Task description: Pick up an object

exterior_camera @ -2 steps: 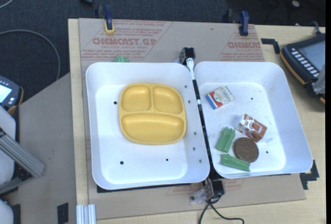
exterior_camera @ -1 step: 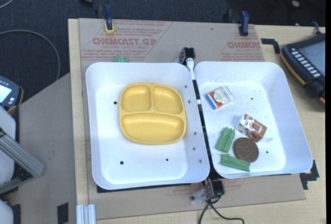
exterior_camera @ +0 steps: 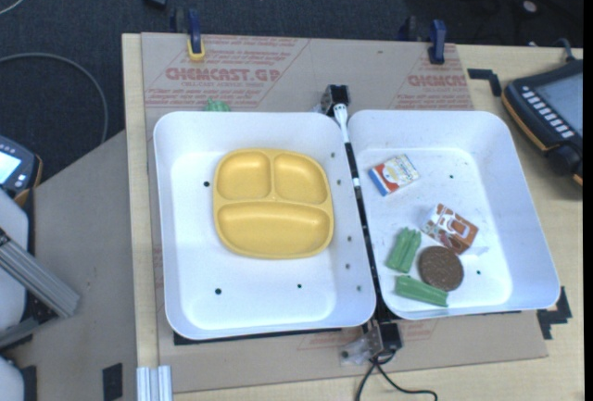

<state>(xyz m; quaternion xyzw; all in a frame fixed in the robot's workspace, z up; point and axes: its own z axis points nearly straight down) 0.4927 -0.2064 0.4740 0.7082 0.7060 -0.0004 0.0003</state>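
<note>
Camera view: left bin (exterior_camera: 185, 297) holds yellow divided plate (exterior_camera: 273, 203). Right bin (exterior_camera: 500, 149) holds small card packet (exterior_camera: 395, 174), brown-white wrapper (exterior_camera: 450, 228), brown disc (exterior_camera: 440, 268), two green pieces (exterior_camera: 404, 250) (exterior_camera: 422, 291).

We see yellow divided plate (exterior_camera: 273, 203) in left bin (exterior_camera: 176, 232) | right bin (exterior_camera: 500, 158): small carton (exterior_camera: 395, 174), snack packet (exterior_camera: 450, 228), brown disc (exterior_camera: 439, 268), two green pieces (exterior_camera: 404, 250) (exterior_camera: 422, 290)

A yellow tray (exterior_camera: 273, 203) with three sections lies flat in the left bin (exterior_camera: 185, 288). In the right bin (exterior_camera: 519, 205) lie a small card (exterior_camera: 395, 174), a crinkly packet (exterior_camera: 450, 228), a brown round cookie (exterior_camera: 440, 268) and two green pieces (exterior_camera: 404, 250).
</note>
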